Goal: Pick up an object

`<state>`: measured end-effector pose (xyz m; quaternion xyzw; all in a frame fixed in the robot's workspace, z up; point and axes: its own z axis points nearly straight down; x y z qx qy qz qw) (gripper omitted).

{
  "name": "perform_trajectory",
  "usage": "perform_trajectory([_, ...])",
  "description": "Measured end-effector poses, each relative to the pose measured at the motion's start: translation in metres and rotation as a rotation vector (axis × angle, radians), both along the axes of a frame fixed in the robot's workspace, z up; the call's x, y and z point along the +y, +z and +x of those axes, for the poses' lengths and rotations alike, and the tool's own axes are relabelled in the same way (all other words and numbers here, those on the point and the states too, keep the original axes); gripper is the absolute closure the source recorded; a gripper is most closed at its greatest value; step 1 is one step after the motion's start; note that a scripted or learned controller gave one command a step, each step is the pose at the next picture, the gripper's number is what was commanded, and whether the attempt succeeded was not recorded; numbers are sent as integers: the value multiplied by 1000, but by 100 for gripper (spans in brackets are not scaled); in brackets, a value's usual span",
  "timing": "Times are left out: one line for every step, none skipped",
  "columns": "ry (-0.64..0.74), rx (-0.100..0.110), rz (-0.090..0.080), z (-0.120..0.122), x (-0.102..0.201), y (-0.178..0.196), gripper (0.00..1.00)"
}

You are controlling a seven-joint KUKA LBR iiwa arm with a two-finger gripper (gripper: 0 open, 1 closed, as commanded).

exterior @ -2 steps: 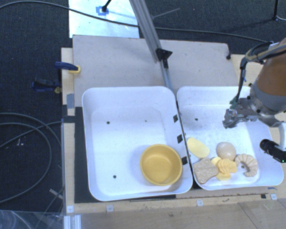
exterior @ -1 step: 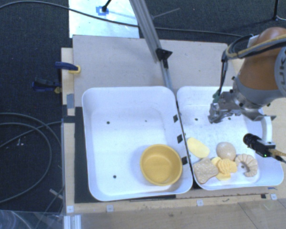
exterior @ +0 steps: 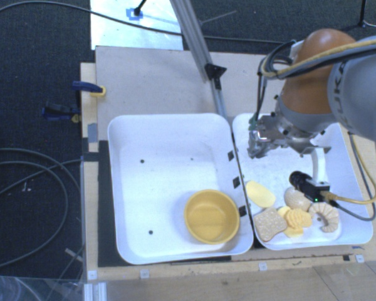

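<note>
While the pincer [exterior: 261, 144], its opening impossible to judge, hangs over the right bin [exterior: 351, 168], food pieces [exterior: 291, 215] crowd its near corner.

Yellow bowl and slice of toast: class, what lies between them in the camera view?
The touching rims of the two white bins lie between the yellow bowl and the toast.

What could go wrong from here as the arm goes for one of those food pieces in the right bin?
1. The food pieces lie bunched and touching in the right bin's near corner, so closing on one may nudge or drag a neighbour.
2. The gripper sits above bare floor near the divider, away from the pile, so a straight descent would likely grab nothing.
3. The yellow cable loops close over the pile and might snag.
</note>
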<state>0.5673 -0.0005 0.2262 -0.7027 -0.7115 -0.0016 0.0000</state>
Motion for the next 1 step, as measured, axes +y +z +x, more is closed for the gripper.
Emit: perform_trajectory([-1,0,0,11,57,-2,100])
